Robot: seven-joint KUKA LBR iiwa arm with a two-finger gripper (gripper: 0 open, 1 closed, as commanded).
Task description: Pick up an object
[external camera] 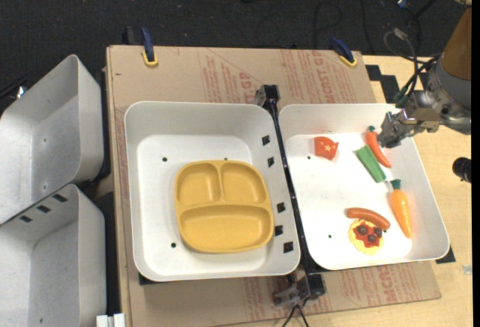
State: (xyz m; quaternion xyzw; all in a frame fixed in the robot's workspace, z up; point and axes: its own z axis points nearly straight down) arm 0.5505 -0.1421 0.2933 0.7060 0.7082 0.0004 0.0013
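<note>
The right bin (330,254) holds several toy foods. A red piece (325,147) lies at its far left. A red-orange chilli (378,150) and a green strip (370,164) lie near the far right wall. An orange carrot (401,209) lies along the right side. A red sausage (367,217) rests just above a small pizza (366,235) at the front. My gripper (391,130) hangs at the bin's far right edge, right beside the top of the chilli, with nothing seen held.
The left bin (146,168) holds a yellow divided plate (223,205). A black divider (281,175) runs between the bins. Two spare white bins (45,168) stand off the bench at the left. Cables lie on the dark floor behind.
</note>
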